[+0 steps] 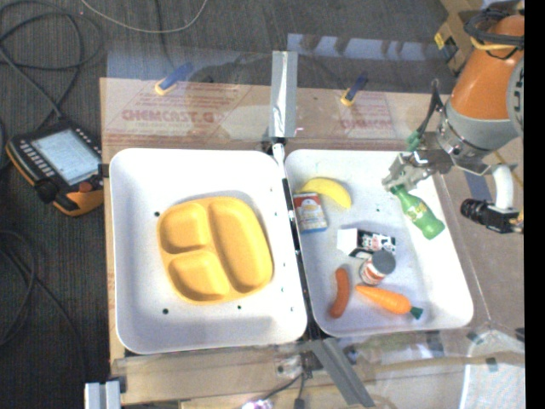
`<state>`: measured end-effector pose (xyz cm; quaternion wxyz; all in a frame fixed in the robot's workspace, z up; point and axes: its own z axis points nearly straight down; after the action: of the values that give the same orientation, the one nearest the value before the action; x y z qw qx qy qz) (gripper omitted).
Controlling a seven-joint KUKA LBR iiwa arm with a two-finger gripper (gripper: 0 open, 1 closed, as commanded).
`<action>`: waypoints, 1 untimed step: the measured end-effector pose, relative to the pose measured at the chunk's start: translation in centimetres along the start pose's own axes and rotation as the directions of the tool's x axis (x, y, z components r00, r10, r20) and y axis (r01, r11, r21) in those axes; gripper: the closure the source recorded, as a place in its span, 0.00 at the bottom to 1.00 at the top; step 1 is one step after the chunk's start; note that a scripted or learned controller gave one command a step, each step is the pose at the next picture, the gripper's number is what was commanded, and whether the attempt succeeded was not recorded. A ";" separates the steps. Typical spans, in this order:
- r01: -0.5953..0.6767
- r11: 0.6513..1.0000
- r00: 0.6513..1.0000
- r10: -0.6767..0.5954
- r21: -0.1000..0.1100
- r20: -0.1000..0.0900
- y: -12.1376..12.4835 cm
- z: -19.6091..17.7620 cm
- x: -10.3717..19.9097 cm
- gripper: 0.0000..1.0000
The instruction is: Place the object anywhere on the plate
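A yellow plate [217,247] with three compartments lies in the left white bin [136,313]. In the right bin [451,301], a green bottle [421,213] lies slanted by the far right wall, its neck pointing up-left. My gripper [409,174] hovers right at the bottle's neck end, touching or nearly touching it. From this angle I cannot tell whether it has hold of the bottle.
The right bin also holds a banana [329,192], a small can [311,212], a black-and-white packet [368,240], a small jar [375,267], a sausage [341,292] and a carrot [387,300]. A metal divider [281,100] stands between the bins at the back.
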<state>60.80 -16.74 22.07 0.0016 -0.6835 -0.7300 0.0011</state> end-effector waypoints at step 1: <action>0.099 0.995 0.995 -0.099 0.002 0.001 -0.8 0.1 6.8 1.00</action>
<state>59.53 -9.96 21.99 0.0019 -0.6464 -0.7630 0.0018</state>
